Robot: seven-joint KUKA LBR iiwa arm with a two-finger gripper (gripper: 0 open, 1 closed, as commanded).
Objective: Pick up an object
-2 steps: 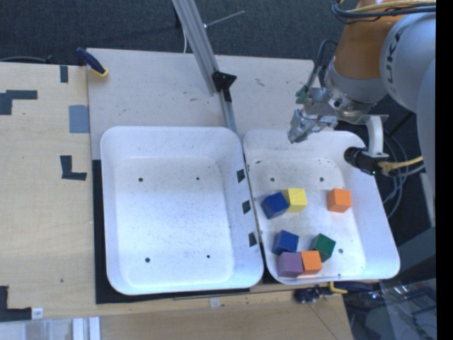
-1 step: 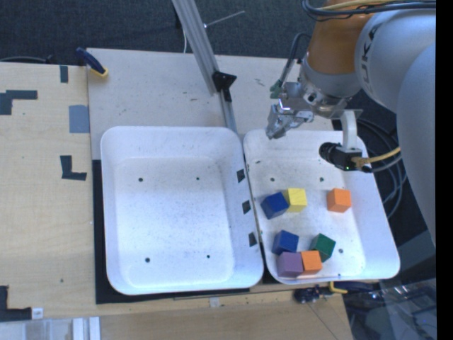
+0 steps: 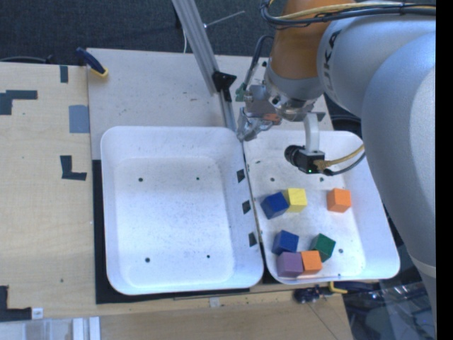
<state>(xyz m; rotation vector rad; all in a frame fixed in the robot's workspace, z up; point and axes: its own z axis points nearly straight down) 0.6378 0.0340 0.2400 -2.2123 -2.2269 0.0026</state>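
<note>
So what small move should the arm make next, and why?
Probably shift the gripper toward the camera and down over the blue cube. It hangs near the right bin's far left corner, apart from all the cubes, and that cube, beside the yellow cube, lies nearest.

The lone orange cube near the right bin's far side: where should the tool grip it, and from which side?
Grip the lone orange cube across two opposite side faces, coming straight down from above. It sits flat on the right bin floor, apart from the other cubes, so each side looks open for a finger.
</note>
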